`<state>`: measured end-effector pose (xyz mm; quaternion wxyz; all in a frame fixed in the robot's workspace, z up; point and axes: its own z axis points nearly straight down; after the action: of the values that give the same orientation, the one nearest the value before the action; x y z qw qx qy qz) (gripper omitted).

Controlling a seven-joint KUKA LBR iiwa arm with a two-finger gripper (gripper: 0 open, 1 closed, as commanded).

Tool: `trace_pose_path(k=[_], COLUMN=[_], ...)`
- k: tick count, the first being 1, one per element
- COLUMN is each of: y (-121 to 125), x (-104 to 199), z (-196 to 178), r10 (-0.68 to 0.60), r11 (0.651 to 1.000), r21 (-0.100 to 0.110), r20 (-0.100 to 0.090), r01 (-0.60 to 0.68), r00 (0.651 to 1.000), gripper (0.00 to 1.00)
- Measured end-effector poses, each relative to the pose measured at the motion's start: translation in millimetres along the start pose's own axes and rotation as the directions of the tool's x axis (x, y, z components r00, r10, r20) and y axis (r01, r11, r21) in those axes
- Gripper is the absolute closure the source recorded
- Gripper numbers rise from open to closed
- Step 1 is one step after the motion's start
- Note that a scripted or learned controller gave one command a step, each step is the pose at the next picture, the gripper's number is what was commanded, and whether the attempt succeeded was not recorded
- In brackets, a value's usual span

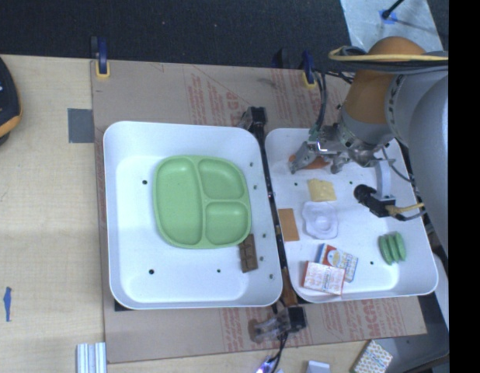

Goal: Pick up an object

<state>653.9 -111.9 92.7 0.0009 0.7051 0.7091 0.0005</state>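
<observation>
My gripper [320, 158] hangs low over the far end of the right bin [415, 286], with the orange-banded wrist just behind it. Just in front of it lies a pale yellow block [321, 189]. Nearer the camera sit a clear plastic cup [320, 221], a thin brown card [287, 224], a red and white packet [331, 269] and a green ridged piece [392, 248]. A small reddish bit shows under the gripper, too small to identify.
The left bin [127, 208] holds a green divided plate [201, 200] and a small brown block [247, 253] at its right wall. The ridge between the bins runs just left of the brown card. A dark device [1, 99] sits at the bench's far left.
</observation>
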Motion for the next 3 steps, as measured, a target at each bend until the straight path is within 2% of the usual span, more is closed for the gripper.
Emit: trace_pose_path(k=[1,2,3], y=[-30,4,-58], x=[-3,-14,-6], z=[1,0,1], r10=[0.003,-0.001,0.002], r11=[1.0,1.0,1.0], r21=[0.009,0.002,0.012], r20=[0.0,0.0,-0.001], r01=[-0.003,0.001,-0.002], r00=[1.0,1.0,1.0], gripper=[0.0,0.0,0.0])
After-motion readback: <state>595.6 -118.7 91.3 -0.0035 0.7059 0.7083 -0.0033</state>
